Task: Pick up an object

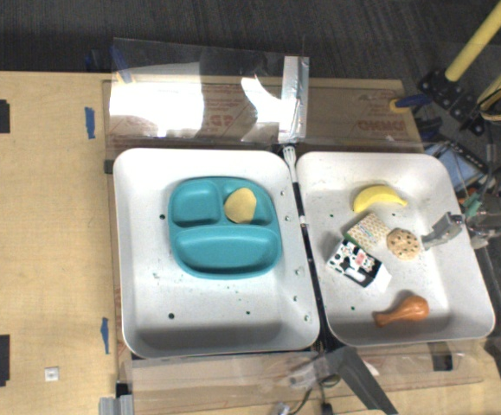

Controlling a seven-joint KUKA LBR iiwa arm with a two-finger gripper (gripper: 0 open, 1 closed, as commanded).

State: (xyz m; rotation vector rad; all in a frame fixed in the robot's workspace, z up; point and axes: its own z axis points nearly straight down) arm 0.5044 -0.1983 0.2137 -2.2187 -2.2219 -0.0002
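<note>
Gripper [445, 229] of mine sits low at the right edge of the right bin [458, 314], a grey metal tip reaching in toward the cookie [403, 243]; whether it is apart or together I cannot tell from this slanted look down, and nothing shows clamped in it.

Nearest to me, the cookie is just beside the tip, near the bin's middle, touching a cracker-like square [369, 230] that overlaps a black-and-white patterned card [355, 263]. I judge the cookie light, stiff and probably a toy, so a pinch across its round edge should hold, though the flat pieces beside it could get in the way.

Toward the bin's far edge lies a yellow banana [379, 198], curved and likely slick. Toward the near edge lies an orange drumstick [401, 310], best gripped at its thick end.
</note>
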